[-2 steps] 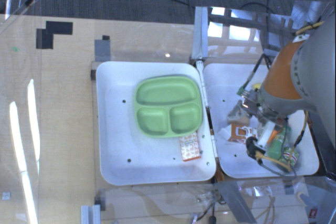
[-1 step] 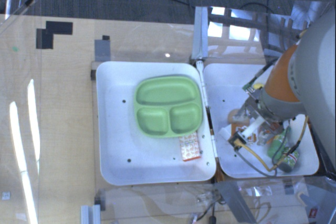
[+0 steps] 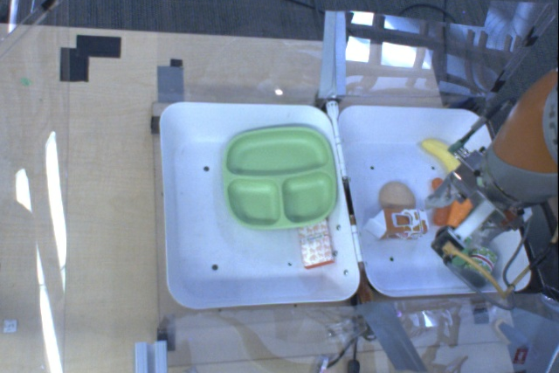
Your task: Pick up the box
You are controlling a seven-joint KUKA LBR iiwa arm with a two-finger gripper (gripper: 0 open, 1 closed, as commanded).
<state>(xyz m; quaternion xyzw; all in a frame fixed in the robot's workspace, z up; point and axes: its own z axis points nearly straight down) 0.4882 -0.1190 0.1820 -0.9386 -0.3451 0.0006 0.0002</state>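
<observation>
the gripper [image 3: 441,198] hovers low over the right bin [image 3: 384,271], though i cannot tell how it is set, just beside the small brown-and-white box [image 3: 406,224] that lies on the bin floor near a tan ball [image 3: 396,194], so the lift looks not yet done.

arm [image 3: 533,144]: cut off at right edge
gripper [image 3: 454,201]: fingers not readable, lost in clutter
orange item [image 3: 452,210]: mostly hidden under gripper
banana [image 3: 439,154]: far end behind arm
box [image 3: 316,245]: print too small to read
</observation>
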